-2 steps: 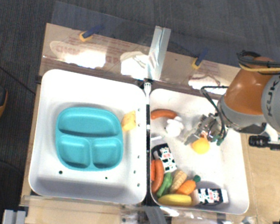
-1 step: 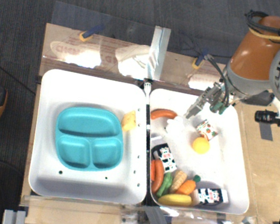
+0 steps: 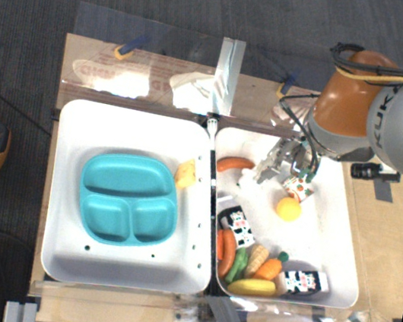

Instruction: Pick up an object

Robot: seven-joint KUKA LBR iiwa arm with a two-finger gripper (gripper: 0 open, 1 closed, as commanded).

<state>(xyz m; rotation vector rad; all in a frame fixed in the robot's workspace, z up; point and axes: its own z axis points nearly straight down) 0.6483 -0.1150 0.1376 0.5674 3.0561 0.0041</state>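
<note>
Hovering over the right bin [image 3: 341, 243], gripper [image 3: 287, 166] low beside a small strawberry-print carton [image 3: 299, 187], possibly touching it, finger state unclear, yellow ball [image 3: 289, 209] just below.

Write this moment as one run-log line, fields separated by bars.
claw: above right bin | grasp: unclear | nearest: small carton, yellow ball | left bin: teal tray

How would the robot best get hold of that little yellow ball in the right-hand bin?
Probably straight down from above, fingers closing across the middle of the yellow ball. It is round, so any side works, and it lies on bare floor of the right bin. The small carton sits close behind it, so closing left to right seems safest.
</note>
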